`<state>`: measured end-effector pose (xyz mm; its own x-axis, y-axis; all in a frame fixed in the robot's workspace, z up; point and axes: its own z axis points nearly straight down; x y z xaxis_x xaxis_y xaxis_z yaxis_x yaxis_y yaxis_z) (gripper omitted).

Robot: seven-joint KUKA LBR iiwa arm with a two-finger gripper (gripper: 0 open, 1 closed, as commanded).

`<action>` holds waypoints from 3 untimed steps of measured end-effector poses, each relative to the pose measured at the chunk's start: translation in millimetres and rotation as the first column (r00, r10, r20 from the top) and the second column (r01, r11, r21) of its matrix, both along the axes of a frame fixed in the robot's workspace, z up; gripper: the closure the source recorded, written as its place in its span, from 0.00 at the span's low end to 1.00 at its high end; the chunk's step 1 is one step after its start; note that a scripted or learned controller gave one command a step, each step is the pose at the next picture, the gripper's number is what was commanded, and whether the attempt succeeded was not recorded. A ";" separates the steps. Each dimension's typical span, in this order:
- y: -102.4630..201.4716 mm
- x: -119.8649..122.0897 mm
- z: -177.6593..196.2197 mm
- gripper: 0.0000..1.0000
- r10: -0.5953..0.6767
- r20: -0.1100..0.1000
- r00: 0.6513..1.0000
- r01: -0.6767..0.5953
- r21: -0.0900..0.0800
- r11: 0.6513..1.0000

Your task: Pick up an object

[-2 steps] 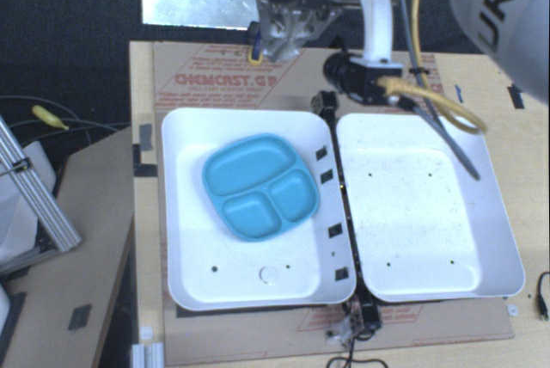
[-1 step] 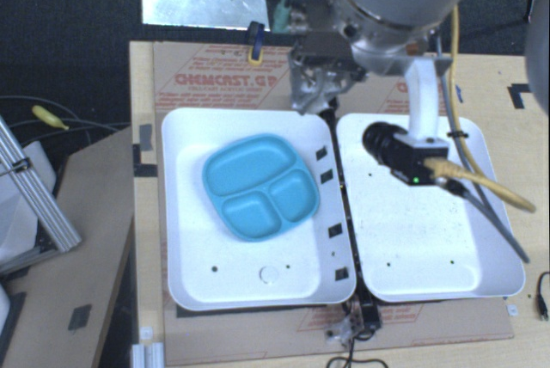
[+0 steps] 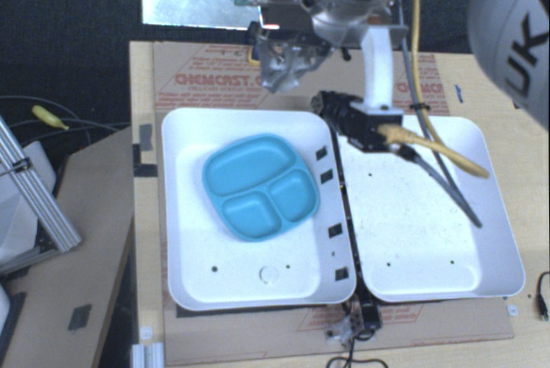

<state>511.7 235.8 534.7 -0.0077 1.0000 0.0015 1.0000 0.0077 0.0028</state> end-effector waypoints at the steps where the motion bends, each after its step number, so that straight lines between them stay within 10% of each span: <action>1: -1.9 16.7 0.3 1.00 -0.007 0.000 1.000 0.007 0.000 1.000; 3: -19.1 -5.4 12.0 1.00 -0.002 0.001 1.000 0.002 0.002 1.000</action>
<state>506.3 216.7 546.7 -0.0060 1.0000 0.0032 1.0000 0.0059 0.0037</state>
